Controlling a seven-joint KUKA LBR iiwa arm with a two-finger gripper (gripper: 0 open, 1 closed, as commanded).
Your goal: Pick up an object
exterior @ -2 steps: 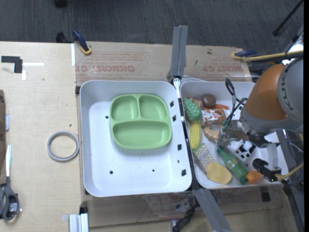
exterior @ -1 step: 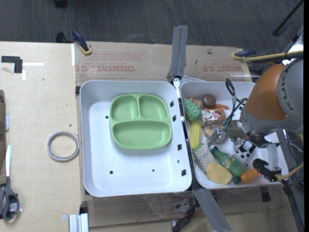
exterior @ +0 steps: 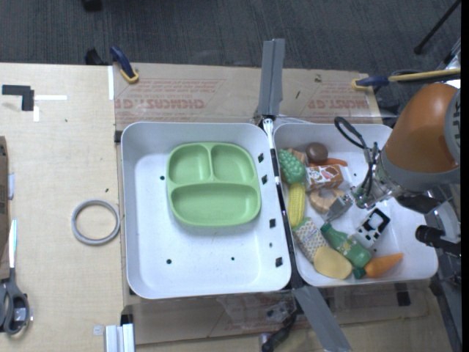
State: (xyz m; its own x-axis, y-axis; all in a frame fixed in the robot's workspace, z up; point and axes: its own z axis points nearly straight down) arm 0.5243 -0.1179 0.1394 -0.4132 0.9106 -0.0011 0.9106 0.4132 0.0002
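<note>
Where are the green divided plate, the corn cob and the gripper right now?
green divided plate (exterior: 214,205): camera view, floor of its large lower compartment.
corn cob (exterior: 296,205): camera view, middle of the yellow cob.
gripper (exterior: 344,205): camera view, its tip, low among the toys in the right bin.

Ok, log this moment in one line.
arm: over right bin | gripper: low among toys, by corn | grasp: unclear | green tray: left bin

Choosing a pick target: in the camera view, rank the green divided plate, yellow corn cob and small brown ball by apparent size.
1. Green divided plate
2. Yellow corn cob
3. Small brown ball
</note>
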